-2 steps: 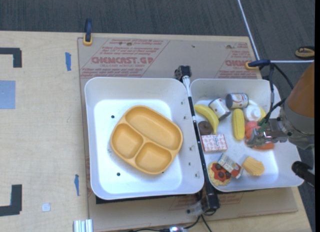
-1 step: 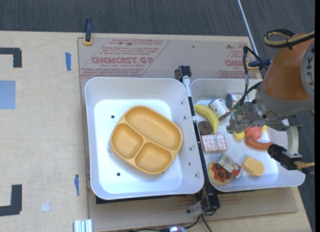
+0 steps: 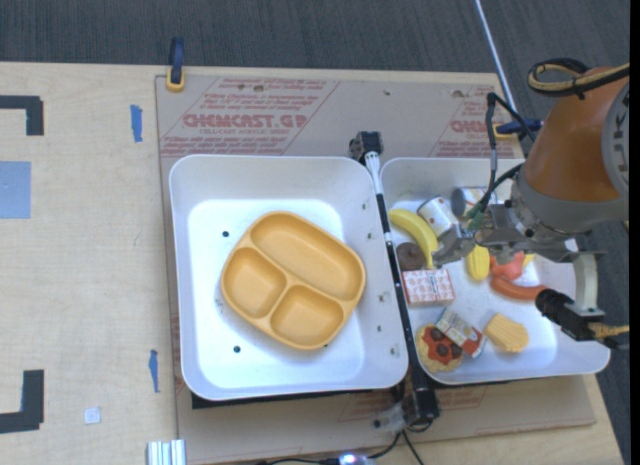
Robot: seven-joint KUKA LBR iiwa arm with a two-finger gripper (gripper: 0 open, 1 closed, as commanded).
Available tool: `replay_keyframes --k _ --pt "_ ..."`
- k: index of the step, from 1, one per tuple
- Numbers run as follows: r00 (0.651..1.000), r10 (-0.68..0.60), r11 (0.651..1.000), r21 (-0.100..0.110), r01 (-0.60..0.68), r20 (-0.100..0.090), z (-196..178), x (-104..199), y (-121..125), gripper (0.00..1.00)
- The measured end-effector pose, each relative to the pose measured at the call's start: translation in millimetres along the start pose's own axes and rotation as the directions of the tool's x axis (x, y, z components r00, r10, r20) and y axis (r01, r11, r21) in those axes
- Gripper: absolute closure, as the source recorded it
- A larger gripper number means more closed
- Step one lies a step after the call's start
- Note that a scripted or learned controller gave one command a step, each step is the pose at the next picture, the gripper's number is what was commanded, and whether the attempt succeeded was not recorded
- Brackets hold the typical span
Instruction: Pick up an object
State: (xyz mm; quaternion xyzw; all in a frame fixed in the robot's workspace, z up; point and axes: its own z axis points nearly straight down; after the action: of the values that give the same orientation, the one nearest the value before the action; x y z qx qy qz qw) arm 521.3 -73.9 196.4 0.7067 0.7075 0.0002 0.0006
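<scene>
**Arm Poised Over Crowded Right Bin**

A yellow-orange three-compartment plastic plate (image 3: pixel 292 280) lies tilted in the left white bin (image 3: pixel 190 253). In the right white bin (image 3: pixel 590 358), a yellow toy banana (image 3: pixel 414 232) sits beside a small red-and-white printed box (image 3: pixel 428 286), with a pizza-slice toy (image 3: pixel 441 346), a yellow corn-like piece (image 3: pixel 507 333) and an orange-red sausage-shaped toy (image 3: pixel 515 286) nearby. The grey-and-orange arm's gripper (image 3: pixel 466 236) hangs just right of the banana; whether it is open or closed cannot be told.

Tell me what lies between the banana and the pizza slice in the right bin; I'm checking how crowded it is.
In the camera view, between the banana and the pizza slice lie a small brown round item and a red-and-white patterned packet.
</scene>
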Motion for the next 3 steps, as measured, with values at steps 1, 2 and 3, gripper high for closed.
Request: replay_keyframes --k 1,2,3 --pt "1.000 0.002 1.000 -0.007 -0.002 0.002 99 -35 11 0.00" --pt "1.000 0.004 1.000 -0.015 -0.004 0.005 107 -24 3 0.00" --pt "1.000 0.004 1.000 -0.017 -0.004 0.006 107 -21 -6 0.00"
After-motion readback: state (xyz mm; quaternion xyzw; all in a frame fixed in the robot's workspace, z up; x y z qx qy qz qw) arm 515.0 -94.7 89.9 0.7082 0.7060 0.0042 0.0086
